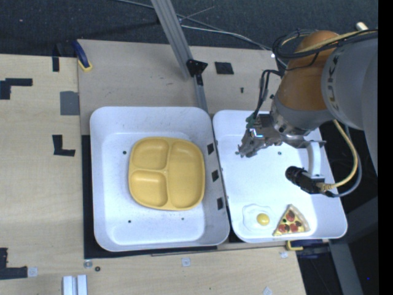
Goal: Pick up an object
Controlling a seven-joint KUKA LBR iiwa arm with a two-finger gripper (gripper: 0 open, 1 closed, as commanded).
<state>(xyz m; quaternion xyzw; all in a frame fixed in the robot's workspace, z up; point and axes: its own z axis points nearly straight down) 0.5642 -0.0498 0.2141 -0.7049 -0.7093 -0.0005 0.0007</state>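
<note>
My pincer (247, 147) hangs over the right bin (230, 165); whether it is clenched or released I cannot tell. Fried egg (258, 217) and pizza slice (291, 220) lie near that bin's front edge.

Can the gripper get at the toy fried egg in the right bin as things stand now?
Probably yes. The white toy fried egg with a yellow yolk lies flat near the front of the right white bin, with bare floor between it and the gripper. The triangular toy pizza slice lies beside it, apart.
</note>
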